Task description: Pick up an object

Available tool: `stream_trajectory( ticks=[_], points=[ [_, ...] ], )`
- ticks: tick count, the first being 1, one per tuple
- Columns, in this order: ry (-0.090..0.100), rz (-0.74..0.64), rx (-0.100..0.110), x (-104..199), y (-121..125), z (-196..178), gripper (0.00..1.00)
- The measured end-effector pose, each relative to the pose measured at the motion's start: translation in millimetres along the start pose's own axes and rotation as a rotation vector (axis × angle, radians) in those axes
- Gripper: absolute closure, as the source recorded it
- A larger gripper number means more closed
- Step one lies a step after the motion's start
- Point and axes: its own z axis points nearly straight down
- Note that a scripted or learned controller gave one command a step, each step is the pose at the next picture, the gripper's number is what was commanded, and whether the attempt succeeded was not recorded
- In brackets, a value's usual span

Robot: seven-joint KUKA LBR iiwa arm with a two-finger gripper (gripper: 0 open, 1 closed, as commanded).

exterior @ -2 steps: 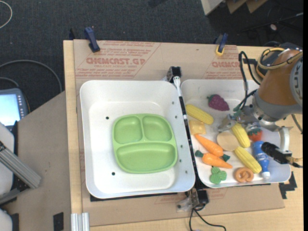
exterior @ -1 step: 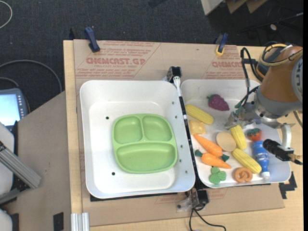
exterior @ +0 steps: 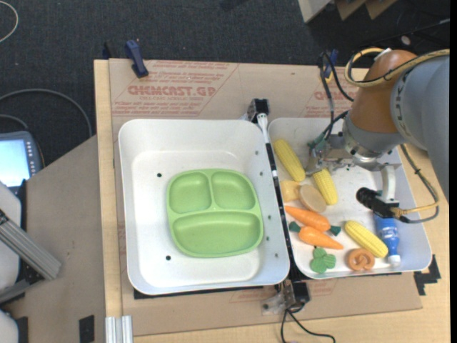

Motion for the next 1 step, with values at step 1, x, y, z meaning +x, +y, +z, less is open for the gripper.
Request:
stream_trajectory(
  ticks=[1],
  points=[
    [0.001, 0.001, -0.003, 44.2, -38.2, -107.2, 1.00]
  ],
)
